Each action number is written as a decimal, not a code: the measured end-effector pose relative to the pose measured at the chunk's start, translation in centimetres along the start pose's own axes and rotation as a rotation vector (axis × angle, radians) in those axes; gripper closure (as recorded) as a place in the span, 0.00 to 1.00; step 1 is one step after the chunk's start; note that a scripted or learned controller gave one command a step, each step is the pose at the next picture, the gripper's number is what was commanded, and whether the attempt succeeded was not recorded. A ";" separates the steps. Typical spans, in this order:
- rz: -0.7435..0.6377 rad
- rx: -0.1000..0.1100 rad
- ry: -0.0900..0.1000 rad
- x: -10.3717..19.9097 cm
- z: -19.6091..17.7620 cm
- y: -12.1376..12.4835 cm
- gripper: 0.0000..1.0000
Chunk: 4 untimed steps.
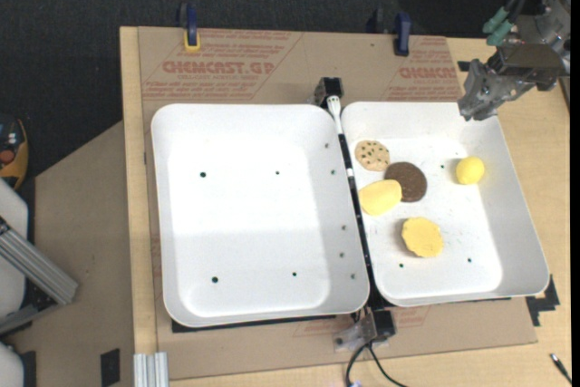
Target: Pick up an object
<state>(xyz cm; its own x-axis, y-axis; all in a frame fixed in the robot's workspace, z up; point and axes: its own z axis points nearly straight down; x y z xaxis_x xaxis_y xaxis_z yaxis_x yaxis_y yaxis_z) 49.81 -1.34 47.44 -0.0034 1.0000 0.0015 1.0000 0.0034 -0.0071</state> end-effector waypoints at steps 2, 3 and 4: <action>-0.004 -0.023 0.003 11.1 -4.0 -1.8 1.00; -0.001 0.006 -0.004 14.8 7.9 -1.9 1.00; -0.003 -0.022 0.005 19.4 -4.1 -1.8 1.00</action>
<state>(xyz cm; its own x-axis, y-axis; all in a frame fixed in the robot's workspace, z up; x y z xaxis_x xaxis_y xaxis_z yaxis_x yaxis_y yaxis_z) 47.94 18.09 51.63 -0.0062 1.0000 0.0067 0.9999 0.0061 0.0144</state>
